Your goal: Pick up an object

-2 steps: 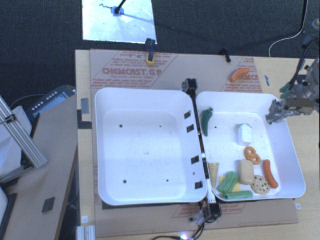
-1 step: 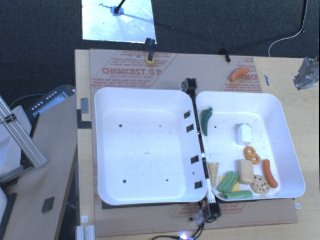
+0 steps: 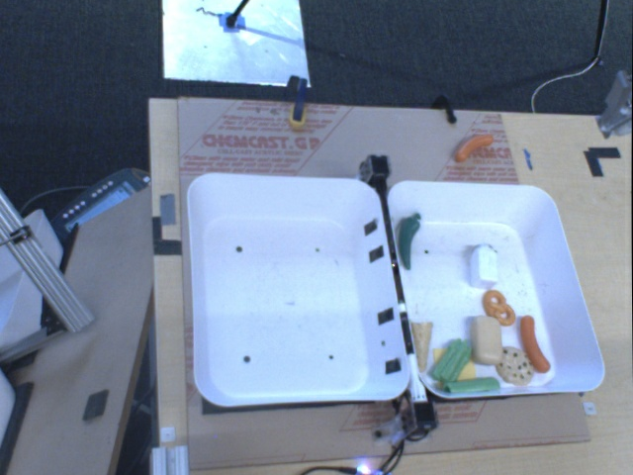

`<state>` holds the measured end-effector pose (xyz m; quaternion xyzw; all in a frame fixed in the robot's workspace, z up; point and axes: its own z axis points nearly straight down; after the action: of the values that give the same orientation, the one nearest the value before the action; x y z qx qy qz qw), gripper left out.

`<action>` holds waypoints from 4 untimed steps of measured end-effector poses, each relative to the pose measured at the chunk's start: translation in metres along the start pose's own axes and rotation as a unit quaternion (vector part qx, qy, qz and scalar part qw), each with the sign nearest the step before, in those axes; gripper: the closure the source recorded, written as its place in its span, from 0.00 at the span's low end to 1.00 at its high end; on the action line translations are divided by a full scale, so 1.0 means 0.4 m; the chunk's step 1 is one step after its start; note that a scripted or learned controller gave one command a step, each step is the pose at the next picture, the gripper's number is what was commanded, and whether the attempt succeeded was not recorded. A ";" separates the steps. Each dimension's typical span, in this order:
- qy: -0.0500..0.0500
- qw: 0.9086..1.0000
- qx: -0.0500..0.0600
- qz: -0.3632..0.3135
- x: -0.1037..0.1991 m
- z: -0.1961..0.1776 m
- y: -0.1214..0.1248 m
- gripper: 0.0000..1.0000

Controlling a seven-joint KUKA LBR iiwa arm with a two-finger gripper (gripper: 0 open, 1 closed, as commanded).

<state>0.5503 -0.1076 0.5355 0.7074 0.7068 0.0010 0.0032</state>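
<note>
I can't tell the gripper state from this view

Objects to pick all sit in the right bin (image 3: pixel 554 228), right half of frame, mostly bunched at its lower edge:
- green pepper (image 3: pixel 407 237) upper left of the bin, close to the divider side
- white block (image 3: pixel 484 263) mid bin, apart from the rest
- pretzel (image 3: pixel 498 308) just below the white block
- beige block (image 3: pixel 485 339) under the pretzel, touching the cookie (image 3: pixel 513 365)
- red sausage (image 3: pixel 534 344) just right of the cookie, slanted
- green wavy piece (image 3: pixel 454 360) left of the beige block, long green bean (image 3: pixel 471 387) lying flat below it
- pale wedge (image 3: pixel 422 342) at the bin's lower left, point down

Orange sausage (image 3: pixel 475 147) lies on the bench (image 3: pixel 168 166) above the right bin, outside it

Left bin (image 3: pixel 287 285) at frame centre-left, touching the right bin along the middle

Shiny sheet (image 3: pixel 234 28) on the dark floor, upper left
</note>
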 end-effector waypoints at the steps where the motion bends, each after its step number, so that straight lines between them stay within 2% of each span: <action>1: 0.000 1.000 0.003 0.002 -0.241 0.126 0.011 1.00; 2: 0.003 1.000 0.007 -0.001 -0.175 0.405 -0.025 1.00; 3: 0.000 1.000 -0.008 -0.006 -0.035 -0.014 -0.048 1.00; 4: 0.000 1.000 0.003 0.003 -0.260 0.102 -0.113 1.00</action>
<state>0.5053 -0.2117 0.4947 0.7098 0.7044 -0.0009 0.0008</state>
